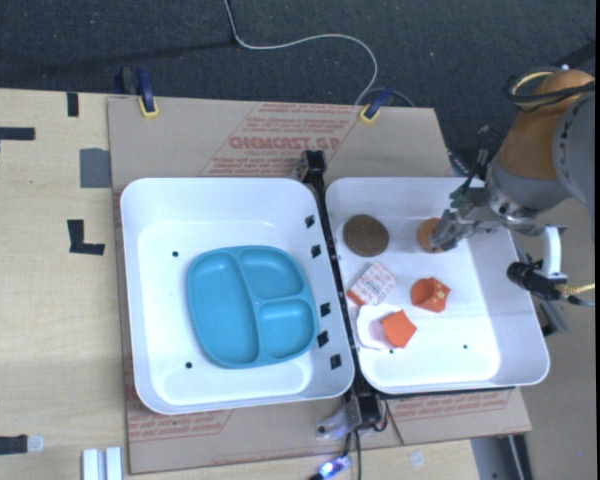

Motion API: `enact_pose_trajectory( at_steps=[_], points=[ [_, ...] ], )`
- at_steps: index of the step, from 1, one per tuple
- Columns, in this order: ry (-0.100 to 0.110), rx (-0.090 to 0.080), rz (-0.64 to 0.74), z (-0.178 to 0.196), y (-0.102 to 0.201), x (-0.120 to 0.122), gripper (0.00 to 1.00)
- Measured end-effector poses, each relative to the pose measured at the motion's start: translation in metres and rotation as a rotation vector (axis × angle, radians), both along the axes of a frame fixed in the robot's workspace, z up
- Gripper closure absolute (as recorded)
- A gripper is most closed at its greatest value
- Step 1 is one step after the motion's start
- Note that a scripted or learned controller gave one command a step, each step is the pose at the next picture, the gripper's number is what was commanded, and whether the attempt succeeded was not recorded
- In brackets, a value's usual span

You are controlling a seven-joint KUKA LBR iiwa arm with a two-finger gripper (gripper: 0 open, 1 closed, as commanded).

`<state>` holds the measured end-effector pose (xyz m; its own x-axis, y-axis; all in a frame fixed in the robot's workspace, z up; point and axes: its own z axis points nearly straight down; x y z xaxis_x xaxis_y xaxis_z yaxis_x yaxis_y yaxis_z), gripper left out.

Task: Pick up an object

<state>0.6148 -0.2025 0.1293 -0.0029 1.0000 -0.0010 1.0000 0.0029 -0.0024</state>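
Your gripper (448, 226) sat low at the right bin's (510, 368) far edge, directly over a small orange-brown object (429, 235) that peeked out on its left; you couldn't tell from above whether it was gripped, or how the jaws stood

In the right bin (480, 363), the brown disc (365, 235), patterned packet (374, 283), red piece (430, 294) and orange block (397, 329) crowd the left and centre, leaving open floor along the front right, while the blue tray (250, 304) occupies most of the left bin (150, 268).
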Motion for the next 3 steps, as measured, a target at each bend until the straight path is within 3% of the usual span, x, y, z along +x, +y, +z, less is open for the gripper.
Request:
enact_pose_trajectory(
  at_steps=[2,3],
  points=[
    [-0.007,0.000,-0.001,0.109,0.011,0.006,1.00],
    [-0.001,0.002,0.003,0.097,0.066,0.013,1.00]
  ],
)
